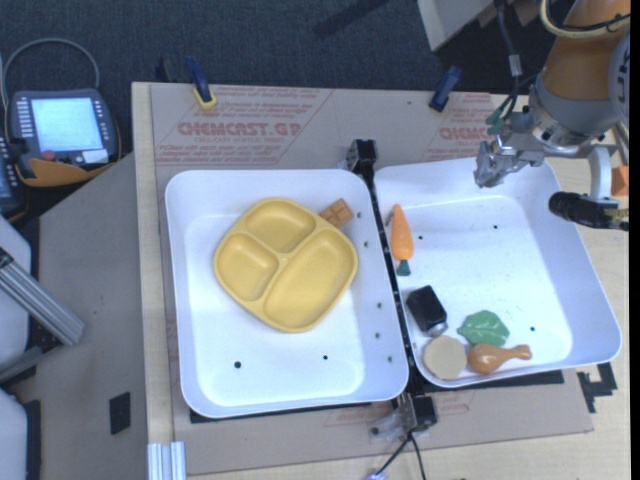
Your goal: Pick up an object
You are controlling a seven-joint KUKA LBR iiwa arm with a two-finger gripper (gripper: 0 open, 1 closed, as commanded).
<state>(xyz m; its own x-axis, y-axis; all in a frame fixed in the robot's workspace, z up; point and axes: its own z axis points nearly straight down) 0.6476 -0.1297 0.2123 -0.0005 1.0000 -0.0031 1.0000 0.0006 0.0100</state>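
My gripper (489,174) hangs over the far edge of the right bin (560,268), with nothing between its fingers, which look shut. In that bin, an orange carrot (400,234) lies by the left wall. Near the front sit a black block (427,308), a round tan cookie (445,356), a green leafy piece (484,325) and a brown drumstick (498,356). All of these lie well below and left of the gripper.
The left bin (200,348) holds a yellow divided plate (287,263) with a small brown block (336,212) at its far edge. A black clamp (361,154) sits between the bins at the back. A teach pendant (62,128) rests at far left.
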